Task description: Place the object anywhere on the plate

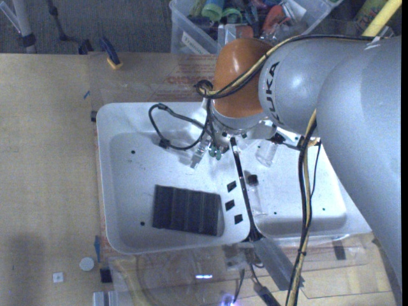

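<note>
1. At the far left of the frame, the tan bench point(44, 171) lay bare apart from a few small bits near the lower-left corner, too small to identify.
2. The left white bin point(121, 164) filled the middle-left of the frame; its near rim ran along the lower centre.
3. A dark, ribbed rectangular object point(186, 210) lay flat on that bin's floor, toward the lower middle of the frame, slightly skewed and apart from the walls. Whether it was the plate or the object to be placed could not be judged.
4. A black cable point(167, 125) looped over the upper part of the left bin, ending near the wrist.
5. The gripper point(213, 146) hung just above centre, over the divide between the bins. Its jaws were small and blurred under the wrist; how far apart they stood, and whether anything sat between them, could not be told.
6. The orange band point(239, 75) and grey arm point(338, 101) covered the upper centre and right of the frame, hiding most of the right bin point(293, 203).
7. A clear tub of coloured items point(236, 8) sat at the top centre, cut off by the frame edge.
</note>
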Motion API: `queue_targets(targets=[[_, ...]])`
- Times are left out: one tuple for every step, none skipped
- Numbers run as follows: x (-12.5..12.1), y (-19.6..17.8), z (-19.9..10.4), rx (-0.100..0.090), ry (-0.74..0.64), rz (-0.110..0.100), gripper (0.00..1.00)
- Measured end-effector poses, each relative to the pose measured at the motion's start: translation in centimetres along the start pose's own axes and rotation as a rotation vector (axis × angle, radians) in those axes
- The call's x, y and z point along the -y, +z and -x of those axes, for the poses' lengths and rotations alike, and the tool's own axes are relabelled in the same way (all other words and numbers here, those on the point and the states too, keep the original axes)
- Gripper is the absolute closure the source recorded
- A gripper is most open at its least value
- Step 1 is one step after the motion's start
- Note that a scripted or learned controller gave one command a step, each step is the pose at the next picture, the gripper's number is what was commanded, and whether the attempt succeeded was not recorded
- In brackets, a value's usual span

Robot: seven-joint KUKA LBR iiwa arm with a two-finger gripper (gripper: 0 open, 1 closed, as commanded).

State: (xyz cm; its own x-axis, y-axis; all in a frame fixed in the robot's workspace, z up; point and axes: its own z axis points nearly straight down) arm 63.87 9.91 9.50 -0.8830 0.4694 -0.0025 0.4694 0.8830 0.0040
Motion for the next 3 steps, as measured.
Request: queue_targets(targets=[[-5.2,-4.9,-6.3,0.001,-0.507,0.001,1.0],[-12.2,-10.2,-3.1,0.004,-0.942,0.004,1.0],[-6.7,-23.2,-0.2,0.003,-1.051,0.002,1.0]])
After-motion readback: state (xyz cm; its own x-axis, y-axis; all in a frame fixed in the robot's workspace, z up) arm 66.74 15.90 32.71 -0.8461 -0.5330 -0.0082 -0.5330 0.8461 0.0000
